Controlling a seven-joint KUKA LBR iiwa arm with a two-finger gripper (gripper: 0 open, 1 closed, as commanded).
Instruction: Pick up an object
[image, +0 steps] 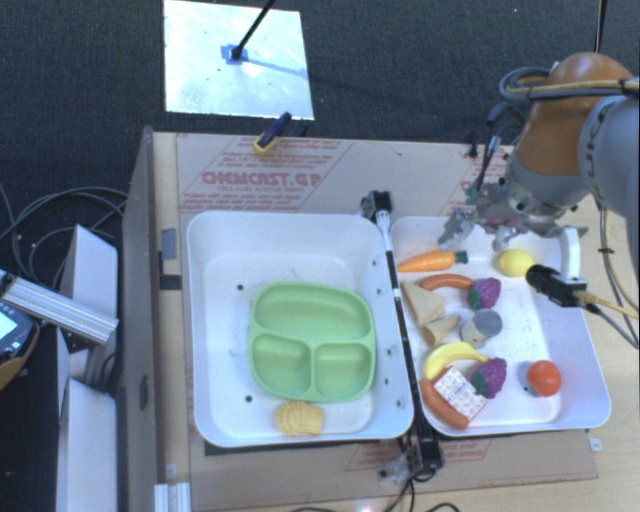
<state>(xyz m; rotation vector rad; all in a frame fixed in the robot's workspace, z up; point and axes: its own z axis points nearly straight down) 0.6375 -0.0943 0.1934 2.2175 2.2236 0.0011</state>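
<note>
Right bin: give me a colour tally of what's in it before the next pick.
Orange: 2, carrot, orange ball
Yellow: 2, lemon, banana
Purple: 2, grapes
Red-orange: 2, sausages
Tan: 2, wedges
Grey: 1, can
White and red: 1, block
Total: 12

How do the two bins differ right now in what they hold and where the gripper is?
The left bin holds a green divided plate and a yellow corn cob; the right bin holds many small toy foods, among them a carrot, a banana, a lemon and a tomato. The gripper is at the right bin's far edge, away from the left bin. Both are shallow, white and side by side.
</note>
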